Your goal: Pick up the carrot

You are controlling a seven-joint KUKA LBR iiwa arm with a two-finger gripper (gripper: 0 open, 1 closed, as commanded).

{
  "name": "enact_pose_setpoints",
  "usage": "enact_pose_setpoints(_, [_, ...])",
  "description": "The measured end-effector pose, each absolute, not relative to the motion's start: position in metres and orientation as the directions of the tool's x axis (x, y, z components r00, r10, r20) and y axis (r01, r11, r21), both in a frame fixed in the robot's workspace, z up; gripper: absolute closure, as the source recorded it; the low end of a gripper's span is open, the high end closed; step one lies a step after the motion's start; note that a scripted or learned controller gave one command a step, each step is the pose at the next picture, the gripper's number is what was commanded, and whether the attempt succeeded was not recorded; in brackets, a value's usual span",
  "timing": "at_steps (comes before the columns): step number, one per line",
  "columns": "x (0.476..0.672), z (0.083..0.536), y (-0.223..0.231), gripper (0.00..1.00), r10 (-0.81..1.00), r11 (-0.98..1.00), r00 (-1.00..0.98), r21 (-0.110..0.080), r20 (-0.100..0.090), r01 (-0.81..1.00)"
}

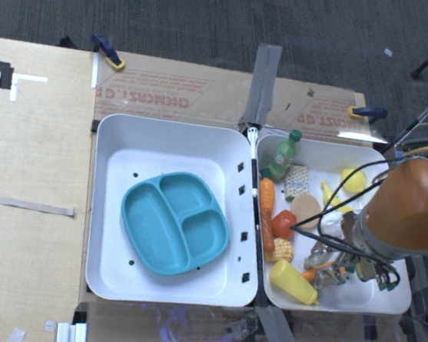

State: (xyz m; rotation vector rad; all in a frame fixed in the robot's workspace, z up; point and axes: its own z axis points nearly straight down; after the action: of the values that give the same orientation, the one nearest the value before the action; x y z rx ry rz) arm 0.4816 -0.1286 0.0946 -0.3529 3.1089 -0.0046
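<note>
arm [411, 206] reaching in, pincer [330, 266] lowered

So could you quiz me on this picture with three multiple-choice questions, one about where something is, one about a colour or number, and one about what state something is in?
1. Where does the carrot lie?
A. On the blue tray
B. In the right bin, along its left wall
C. On the floor

2. How many compartments has the blue tray?
A. Three
B. One
C. Six

3. How does the green bottle rest?
A. Standing upright on the blue tray
B. Lying on its side in the right bin
C. Hanging from the arm

Answers: 1 B, the orange carrot runs beside the wall of the right bin. 2 A, ridges split the tray into three. 3 B, its full length shows near the back left corner.
</note>
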Motion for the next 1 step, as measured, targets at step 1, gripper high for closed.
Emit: enact_pose_setpoints(1, [0.4845,0.1044,-0.1284,1.00,-0.222,0.975,-0.975,-0.006,-0.018,-0.222])
